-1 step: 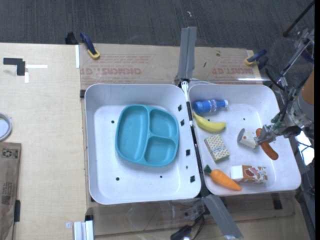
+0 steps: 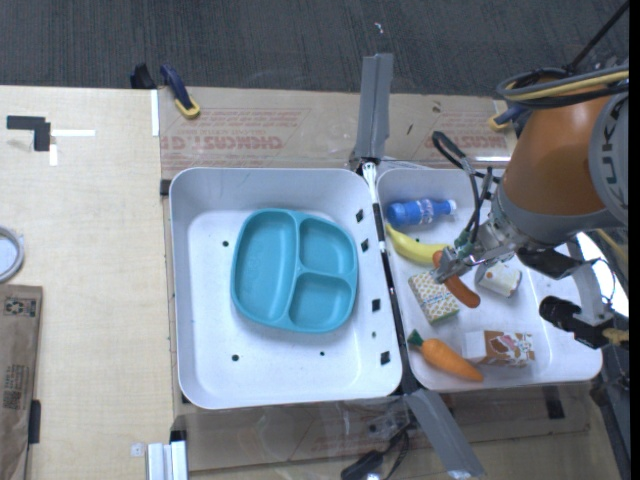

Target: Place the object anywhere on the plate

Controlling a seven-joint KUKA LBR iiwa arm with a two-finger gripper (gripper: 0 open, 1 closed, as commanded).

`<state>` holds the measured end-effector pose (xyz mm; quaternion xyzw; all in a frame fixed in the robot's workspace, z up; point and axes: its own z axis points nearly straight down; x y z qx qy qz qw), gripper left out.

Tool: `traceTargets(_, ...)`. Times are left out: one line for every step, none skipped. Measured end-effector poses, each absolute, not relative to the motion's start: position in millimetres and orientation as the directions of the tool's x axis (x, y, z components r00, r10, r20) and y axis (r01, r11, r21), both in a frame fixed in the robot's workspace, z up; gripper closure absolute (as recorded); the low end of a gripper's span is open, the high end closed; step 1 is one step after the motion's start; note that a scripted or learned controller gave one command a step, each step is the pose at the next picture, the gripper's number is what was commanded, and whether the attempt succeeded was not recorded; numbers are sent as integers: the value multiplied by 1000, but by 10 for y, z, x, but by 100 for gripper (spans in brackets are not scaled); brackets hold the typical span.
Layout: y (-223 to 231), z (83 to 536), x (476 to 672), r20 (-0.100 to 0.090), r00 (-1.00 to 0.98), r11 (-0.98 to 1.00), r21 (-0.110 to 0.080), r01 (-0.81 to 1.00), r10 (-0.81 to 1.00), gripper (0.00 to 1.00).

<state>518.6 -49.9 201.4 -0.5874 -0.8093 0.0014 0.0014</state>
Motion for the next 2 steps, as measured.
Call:
traceTargets(618, 1905, 5508, -1, -179, 179, -3, 984, 984, 100)
traceTargets(615, 1905, 5508, -2, -180, 180, -3, 984, 984, 0)
